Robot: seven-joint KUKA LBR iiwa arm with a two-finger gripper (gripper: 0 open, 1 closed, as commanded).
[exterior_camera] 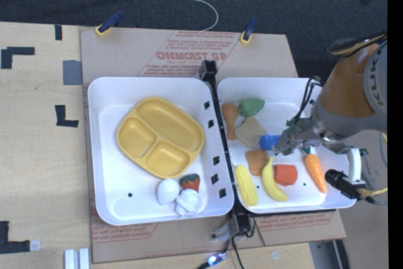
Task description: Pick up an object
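Two shallow white bins sit side by side on a cardboard-covered bench. The left bin [101,135] holds a yellow divided plate [160,135], with a white egg [167,191] and a strawberry [189,182] near its front edge. The right bin [277,86] holds toy food: a banana [272,182], corn cob [245,185], carrot [315,172], red block [285,174] and a small blue piece [270,142]. The gripper [288,143] hangs low beside the blue piece; I cannot tell whether it grasps anything.

Tray [160,135] and egg [167,191] lie in left bin [101,154]; banana [272,184], carrot [315,172], corn [245,185] in right bin [277,83].
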